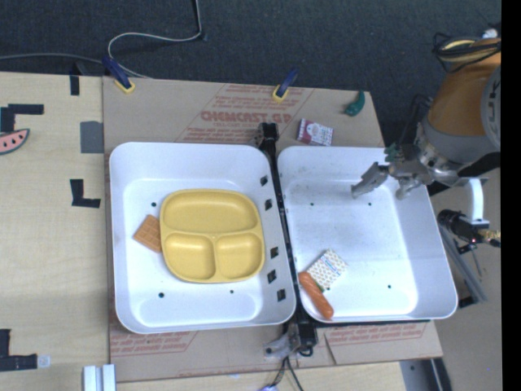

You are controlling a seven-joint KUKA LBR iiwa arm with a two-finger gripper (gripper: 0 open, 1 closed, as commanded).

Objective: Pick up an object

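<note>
My gripper (384, 185) hangs over the upper right part of the right bin (423, 300), its two grey fingers spread open with nothing between them. One finger (366, 182) points left, the other finger (404, 189) points down. Near the bin's front left corner lie a small white patterned packet (326, 269) and an orange carrot-like piece (316, 295), touching each other, well away from the gripper. In the left bin (134, 300) sits a yellow divided plate (213, 235) with a tan cracker (149, 234) tucked under its left edge.
A small dark red box (314, 132) lies on the cardboard behind the bins. A green clip (355, 103) and two yellow-blue clamps (120, 74) sit at the cardboard's back edge. The arm's orange band (466, 96) stands at the right.
</note>
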